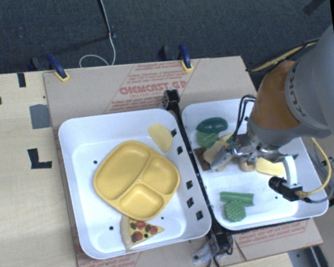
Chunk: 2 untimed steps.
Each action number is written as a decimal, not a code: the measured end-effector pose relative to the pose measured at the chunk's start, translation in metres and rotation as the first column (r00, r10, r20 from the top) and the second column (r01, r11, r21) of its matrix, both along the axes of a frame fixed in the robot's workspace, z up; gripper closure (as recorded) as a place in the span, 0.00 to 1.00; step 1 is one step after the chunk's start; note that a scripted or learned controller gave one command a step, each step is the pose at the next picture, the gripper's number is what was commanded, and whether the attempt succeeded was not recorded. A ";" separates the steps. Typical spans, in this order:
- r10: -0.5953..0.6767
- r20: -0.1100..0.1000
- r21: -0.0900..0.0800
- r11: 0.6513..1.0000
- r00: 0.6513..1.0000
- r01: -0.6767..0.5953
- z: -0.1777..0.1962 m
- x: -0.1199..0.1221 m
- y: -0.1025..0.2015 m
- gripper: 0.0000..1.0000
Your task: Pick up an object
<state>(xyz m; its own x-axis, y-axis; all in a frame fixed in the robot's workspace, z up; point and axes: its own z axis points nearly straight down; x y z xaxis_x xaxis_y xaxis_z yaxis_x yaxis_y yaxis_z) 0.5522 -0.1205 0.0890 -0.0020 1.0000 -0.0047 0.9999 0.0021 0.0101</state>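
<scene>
My gripper is low in the right bin, near its left middle, on the grey arm with the orange band. It sits over a tan and brown piece, which it partly hides. Just behind it lies a dark green rounded item on a lighter green one. A pale yellow piece lies to the gripper's right, under the wrist. Toward the bin's front are a green stick and a green knobbly lump. I cannot make out anything held.
The left bin holds a yellow divided plate, a pale yellow slice behind it and a pizza slice at the front. A black divider runs between the bins. A cable loops off the wrist.
</scene>
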 end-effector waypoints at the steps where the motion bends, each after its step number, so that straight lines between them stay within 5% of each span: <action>1: 0.001 -0.001 0.000 1.000 1.000 -0.001 0.000 0.064 -0.015 0.00; 2: -0.005 -0.031 -0.003 1.000 0.999 0.005 -0.003 0.110 0.002 0.00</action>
<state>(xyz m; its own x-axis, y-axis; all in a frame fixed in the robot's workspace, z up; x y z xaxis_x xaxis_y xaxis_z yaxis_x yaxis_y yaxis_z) 0.6617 -0.1181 0.0859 0.0026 1.0000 -0.0072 0.9998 -0.0027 -0.0214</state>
